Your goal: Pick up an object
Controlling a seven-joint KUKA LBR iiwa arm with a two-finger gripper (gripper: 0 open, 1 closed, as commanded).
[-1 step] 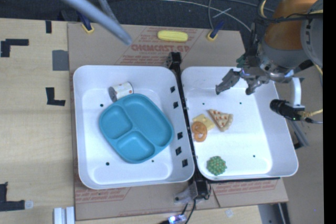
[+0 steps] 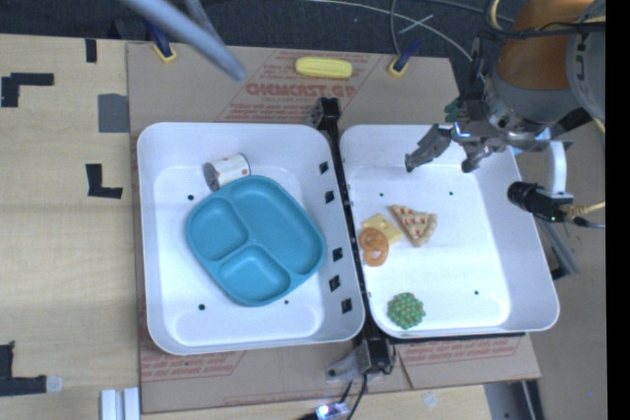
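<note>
Right bin (image 2: 492, 241): waffle wedge (image 2: 414, 223) lies flat mid-bin; orange ring (image 2: 374, 245) touches yellow piece (image 2: 386, 229) just beside it. Green broccoli-like ball (image 2: 406, 310) sits apart, near front wall.

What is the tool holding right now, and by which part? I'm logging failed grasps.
Nothing. The tool hangs open over the bare upper part of the right bin, with nothing between its fingers, well apart from the pizza slice.

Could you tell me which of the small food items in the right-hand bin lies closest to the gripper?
The waffle-patterned pizza slice: it lies just below the gripper, while the orange ring sits lower left and the green broccoli sits near the bin's bottom edge.
</note>
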